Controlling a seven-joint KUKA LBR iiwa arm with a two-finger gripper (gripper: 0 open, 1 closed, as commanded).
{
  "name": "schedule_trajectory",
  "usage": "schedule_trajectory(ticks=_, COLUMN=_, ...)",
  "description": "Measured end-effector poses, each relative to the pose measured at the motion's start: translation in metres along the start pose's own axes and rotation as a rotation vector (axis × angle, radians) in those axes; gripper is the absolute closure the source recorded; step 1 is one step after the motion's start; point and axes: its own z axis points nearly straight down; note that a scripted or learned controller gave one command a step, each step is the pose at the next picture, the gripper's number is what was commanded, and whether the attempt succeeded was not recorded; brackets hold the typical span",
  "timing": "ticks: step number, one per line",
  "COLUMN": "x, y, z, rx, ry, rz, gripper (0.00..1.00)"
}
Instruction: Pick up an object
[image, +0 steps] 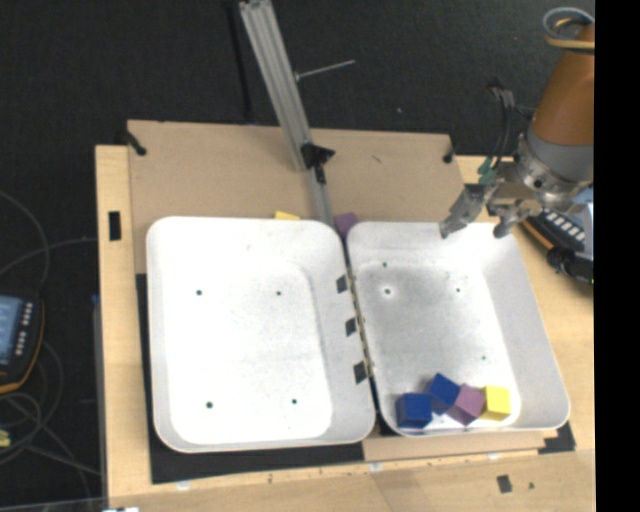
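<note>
Blocks (455, 399) lie in right bin's (530, 300) near corner; gripper (478, 216) open, holding nothing.

A robotics lab: white bins (250, 330) on a plywood bench (400, 160), cables strewn.

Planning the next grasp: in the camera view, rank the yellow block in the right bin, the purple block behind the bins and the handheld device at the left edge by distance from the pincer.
1. Purple block, behind the bins.
2. Yellow block, right bin's near corner.
3. Handheld device, far left.
Measured from the pincer.

Blue, purple and yellow blocks (455, 400) cluster in right bin's (520, 300) near corner.
</note>
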Motion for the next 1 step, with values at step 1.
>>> schedule_trajectory(ticks=1, x=0.0706, y=-0.1247, z=0.1238, rx=0.012, ry=0.007, rz=0.006, gripper=0.0)
